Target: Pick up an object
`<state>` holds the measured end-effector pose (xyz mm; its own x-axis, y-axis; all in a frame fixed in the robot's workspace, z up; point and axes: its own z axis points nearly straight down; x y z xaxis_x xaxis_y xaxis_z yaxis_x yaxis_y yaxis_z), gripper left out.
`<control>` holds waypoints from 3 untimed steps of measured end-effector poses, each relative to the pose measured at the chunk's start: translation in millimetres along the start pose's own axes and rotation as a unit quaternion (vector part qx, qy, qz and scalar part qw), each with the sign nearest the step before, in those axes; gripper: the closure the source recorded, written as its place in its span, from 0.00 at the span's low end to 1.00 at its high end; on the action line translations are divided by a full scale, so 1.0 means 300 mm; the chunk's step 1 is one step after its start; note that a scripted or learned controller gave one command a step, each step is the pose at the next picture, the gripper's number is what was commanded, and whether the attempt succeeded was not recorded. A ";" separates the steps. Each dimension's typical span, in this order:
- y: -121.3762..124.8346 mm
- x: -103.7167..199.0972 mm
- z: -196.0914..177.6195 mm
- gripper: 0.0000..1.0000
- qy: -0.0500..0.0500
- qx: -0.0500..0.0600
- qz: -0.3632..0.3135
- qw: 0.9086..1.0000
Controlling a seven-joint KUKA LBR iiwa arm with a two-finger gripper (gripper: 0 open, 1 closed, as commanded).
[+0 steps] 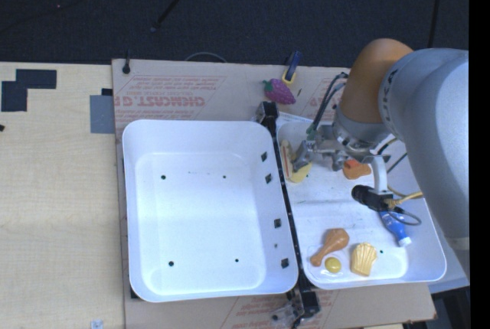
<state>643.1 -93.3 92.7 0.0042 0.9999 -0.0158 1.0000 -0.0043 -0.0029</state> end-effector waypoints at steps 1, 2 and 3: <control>-0.095 0.007 -0.003 0.00 0.000 -0.009 0.003 1.000; -0.275 -0.020 0.020 0.00 0.008 0.002 -0.001 1.000; -0.007 0.011 0.015 0.00 0.008 -0.004 -0.003 1.000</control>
